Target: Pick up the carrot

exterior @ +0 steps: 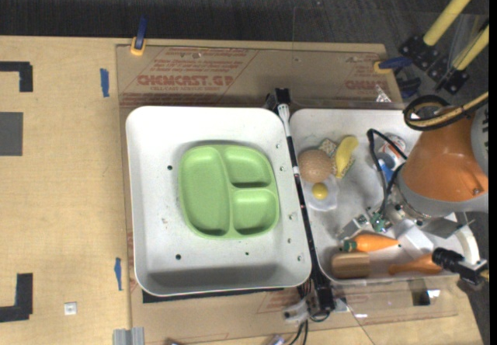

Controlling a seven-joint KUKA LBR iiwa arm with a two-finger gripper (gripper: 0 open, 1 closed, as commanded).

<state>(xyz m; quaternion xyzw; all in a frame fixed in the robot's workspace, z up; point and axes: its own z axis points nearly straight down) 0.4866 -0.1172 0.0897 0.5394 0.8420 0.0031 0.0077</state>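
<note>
The carrot (376,243), orange with a small green top at its left end, lies near the front of the right bin (365,122). My gripper (394,225) hangs right over the carrot's right end, under the arm's orange band (443,165). The arm's wrist hides the spot where gripper and carrot meet, so I cannot tell whether they touch.
A brown roll (359,264) and a thin orange piece (415,265) lie just in front of the carrot. Further back sit a brown egg-like object (314,164), a banana (345,155) and a small yellow fruit (320,192). The left bin (155,180) holds a green divided plate (227,189).
</note>
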